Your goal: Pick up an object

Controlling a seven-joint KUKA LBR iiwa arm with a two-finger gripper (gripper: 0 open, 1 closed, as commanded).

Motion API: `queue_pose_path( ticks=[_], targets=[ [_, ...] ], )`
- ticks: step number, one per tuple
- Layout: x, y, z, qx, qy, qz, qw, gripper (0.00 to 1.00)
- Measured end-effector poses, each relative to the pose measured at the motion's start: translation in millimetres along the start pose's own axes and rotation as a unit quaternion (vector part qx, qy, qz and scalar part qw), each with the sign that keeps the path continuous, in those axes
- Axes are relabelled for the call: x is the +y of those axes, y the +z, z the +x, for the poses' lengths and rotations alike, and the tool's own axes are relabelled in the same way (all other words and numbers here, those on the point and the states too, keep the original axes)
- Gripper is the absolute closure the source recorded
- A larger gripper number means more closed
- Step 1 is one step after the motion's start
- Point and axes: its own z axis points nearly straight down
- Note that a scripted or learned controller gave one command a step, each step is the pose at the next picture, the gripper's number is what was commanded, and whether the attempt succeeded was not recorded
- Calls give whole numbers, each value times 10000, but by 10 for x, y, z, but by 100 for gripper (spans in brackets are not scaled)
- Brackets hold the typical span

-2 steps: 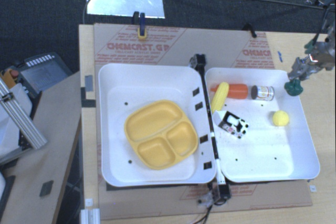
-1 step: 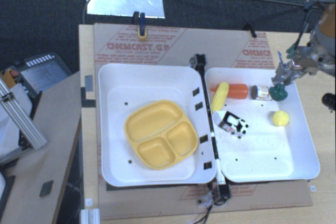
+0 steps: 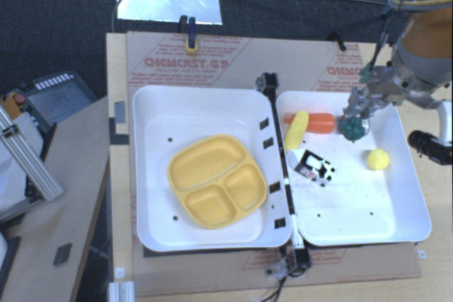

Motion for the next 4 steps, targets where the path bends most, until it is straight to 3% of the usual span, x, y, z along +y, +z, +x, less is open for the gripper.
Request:
queue_pose_path(
  ticks=[2, 4],
  targets=[
    [-179, 112, 999, 2, -4, 8, 10000, 100],
    [-597, 319, 1855, 0, 2, 16, 10000, 100]
  ],
)
